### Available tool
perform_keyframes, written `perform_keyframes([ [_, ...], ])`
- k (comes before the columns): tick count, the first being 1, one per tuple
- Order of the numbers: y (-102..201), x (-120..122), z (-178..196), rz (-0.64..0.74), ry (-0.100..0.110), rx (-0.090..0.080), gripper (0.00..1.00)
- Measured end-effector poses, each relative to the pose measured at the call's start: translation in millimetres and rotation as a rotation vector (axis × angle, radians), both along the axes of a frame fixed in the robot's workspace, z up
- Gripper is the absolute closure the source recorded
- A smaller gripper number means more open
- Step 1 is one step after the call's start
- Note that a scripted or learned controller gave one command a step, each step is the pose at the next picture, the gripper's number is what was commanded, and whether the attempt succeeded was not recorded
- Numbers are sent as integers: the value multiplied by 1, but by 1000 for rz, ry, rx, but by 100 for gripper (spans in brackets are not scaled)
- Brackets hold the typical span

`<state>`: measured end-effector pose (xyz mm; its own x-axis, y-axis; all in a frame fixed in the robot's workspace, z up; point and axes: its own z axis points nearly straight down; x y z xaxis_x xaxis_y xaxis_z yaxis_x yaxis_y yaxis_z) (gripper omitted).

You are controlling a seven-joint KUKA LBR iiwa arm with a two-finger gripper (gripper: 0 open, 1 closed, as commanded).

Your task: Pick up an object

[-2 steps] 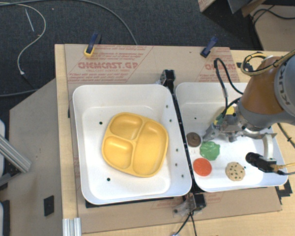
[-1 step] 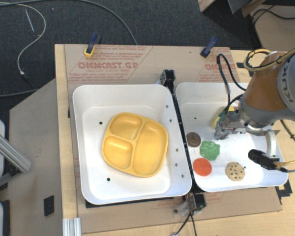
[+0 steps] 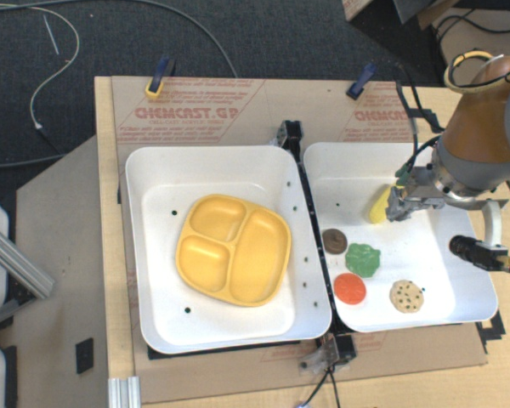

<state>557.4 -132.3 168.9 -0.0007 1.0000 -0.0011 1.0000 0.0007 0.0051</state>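
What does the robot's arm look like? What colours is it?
The arm is fat and round, orange-brown on top with a grey band below it. Black cables hang beside it. At its end sits a small grey metal gripper.

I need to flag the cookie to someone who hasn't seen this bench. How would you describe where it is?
Look at the right bin of the two white bins, the one the arm reaches into. Along its near edge, the cookie lies right of an orange-red disc and a green lumpy piece. It is the only tan round thing speckled with dark chips.
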Motion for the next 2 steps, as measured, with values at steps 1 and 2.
perform_keyframes([
  [1,1,-2,62,1,1,0,100],
  [2,8,4,109,1,0,0,100],
])
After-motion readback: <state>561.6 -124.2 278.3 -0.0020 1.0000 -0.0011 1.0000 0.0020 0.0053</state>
